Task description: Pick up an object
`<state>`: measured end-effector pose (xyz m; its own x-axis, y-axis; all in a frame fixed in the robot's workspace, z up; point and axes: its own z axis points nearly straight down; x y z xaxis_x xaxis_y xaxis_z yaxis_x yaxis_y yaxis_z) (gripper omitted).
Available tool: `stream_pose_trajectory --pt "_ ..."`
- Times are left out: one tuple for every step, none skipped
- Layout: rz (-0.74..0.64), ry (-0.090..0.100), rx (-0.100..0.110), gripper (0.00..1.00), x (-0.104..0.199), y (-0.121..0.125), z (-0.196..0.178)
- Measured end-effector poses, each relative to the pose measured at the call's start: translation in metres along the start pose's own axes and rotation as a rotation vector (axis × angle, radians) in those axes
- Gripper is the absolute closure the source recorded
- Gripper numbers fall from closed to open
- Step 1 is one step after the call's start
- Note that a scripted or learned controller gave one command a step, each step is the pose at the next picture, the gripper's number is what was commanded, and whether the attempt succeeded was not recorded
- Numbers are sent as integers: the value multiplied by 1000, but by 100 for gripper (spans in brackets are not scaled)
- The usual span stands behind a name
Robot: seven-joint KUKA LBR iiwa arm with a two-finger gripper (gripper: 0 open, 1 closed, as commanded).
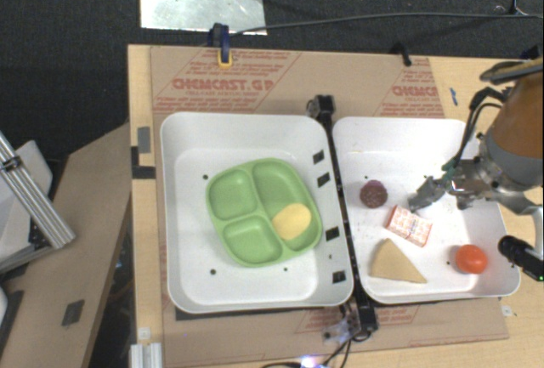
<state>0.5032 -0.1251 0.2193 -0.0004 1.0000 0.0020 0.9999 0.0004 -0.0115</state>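
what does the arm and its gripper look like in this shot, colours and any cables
The arm comes in from the right as a bulky rounded body: an orange-brown band above a grey wrist section. Thin dark cables loop along its upper left side. The gripper is slim grey metal with small dark parts, and a black cylindrical piece sticks out lower down at the right edge.
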Motion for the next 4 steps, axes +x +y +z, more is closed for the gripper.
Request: stream_pose_trajectory --pt "-3 -2 -13 0 0 3 -6" --pt "-1 -2 -12 0 -2 7 49" --pt "0 -1 -10 0 -5 0 99" --pt "1 -6 -19 0 -7 3 132"
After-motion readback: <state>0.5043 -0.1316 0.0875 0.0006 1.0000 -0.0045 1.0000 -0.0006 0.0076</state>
